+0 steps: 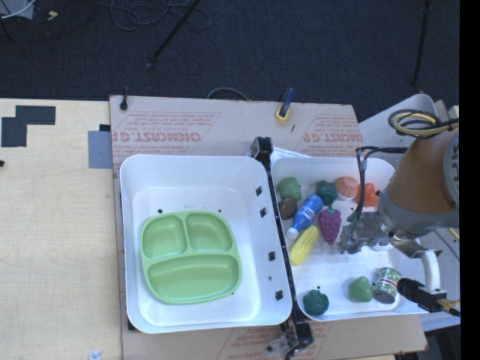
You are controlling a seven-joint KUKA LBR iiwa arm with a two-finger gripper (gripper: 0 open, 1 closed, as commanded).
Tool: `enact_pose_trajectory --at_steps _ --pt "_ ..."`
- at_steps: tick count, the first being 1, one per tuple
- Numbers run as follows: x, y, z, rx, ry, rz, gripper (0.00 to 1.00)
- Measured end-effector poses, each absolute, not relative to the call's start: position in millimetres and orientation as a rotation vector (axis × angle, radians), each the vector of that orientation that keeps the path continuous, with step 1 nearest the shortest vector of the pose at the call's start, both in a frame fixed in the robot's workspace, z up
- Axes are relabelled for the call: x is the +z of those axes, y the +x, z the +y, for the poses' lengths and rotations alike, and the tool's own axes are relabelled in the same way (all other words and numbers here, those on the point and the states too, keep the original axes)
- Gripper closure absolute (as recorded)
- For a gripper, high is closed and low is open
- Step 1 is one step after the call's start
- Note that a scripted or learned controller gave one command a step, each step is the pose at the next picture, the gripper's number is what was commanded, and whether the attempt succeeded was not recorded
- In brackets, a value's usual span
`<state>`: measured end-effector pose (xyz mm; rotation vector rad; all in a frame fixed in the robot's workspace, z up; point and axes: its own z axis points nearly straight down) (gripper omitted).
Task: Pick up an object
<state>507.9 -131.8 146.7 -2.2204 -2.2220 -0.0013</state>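
Two white bins on my tabletop | jaws (pixel 352 240) low in right bin (pixel 379 169) beside purple grapes (pixel 329 223) | grip state: cannot tell

- You see a dark blue-black carpet floor (pixel 300 36) behind the bench, with thin cables (pixel 150 6) trailing across it.
- Your bench top (pixel 52 231) is pale wood, with a brown cardboard sheet (pixel 225 130) lying on it.
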Motion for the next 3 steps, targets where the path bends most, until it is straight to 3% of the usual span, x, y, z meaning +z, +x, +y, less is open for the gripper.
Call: enact_pose_trajectory --at_steps 2,3 --pt "229 515.2 -140 -0.001 -2.22 -2.223 1.0" --pt "237 501.3 -95 0.001 -2.214 -2.222 1.0"
